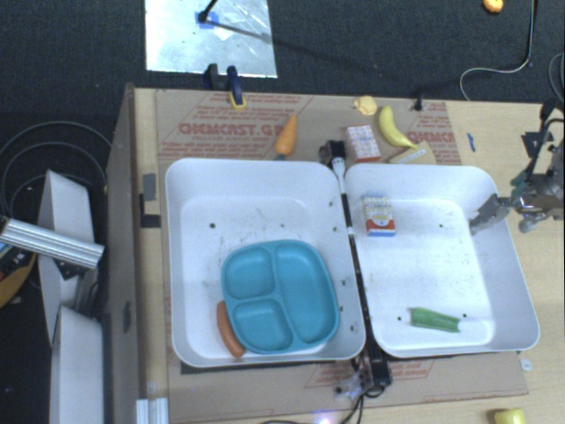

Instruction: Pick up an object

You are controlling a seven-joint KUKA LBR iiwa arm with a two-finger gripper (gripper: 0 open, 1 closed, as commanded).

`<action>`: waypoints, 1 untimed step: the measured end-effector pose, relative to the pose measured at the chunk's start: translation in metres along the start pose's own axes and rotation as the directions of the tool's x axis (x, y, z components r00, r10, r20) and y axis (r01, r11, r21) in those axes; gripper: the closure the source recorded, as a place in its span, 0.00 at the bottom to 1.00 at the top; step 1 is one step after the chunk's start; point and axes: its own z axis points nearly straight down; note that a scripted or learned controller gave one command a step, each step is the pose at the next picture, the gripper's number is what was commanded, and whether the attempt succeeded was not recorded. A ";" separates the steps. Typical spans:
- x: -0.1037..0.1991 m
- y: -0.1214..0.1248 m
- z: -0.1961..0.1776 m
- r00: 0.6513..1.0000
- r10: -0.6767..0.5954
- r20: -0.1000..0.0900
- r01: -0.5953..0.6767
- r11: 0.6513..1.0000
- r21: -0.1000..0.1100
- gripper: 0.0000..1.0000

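Right now I see the gripper (488, 212) at the right edge of my view, hanging over the upper right rim of the right bin (503, 281). One grey finger slants down toward the bin wall; I cannot tell how the jaws stand, and I see nothing between them.

Inside the right bin, a small red, white and blue carton (379, 215) lies near the top left corner, close to the divider between the bins. A green bean-like piece (434, 320) lies near the bottom edge, well apart from the carton and from the gripper.

Over in the left bin (199, 237), a blue divided plate (279, 295) sits low and to the right, with an orange sausage-shaped piece (229, 329) lying just beside its lower left edge.

Behind the bins, on the brown board (247, 126), I make out a carrot (286, 135), a small pink box (362, 143) and a banana (392, 127), all outside the bins. A small orange ball (493, 3) rests on the dark floor far back
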 end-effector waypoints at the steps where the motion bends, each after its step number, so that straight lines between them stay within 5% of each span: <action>1: -0.016 0.056 0.133 1.000 -0.002 0.001 0.002 1.000 -0.001 0.00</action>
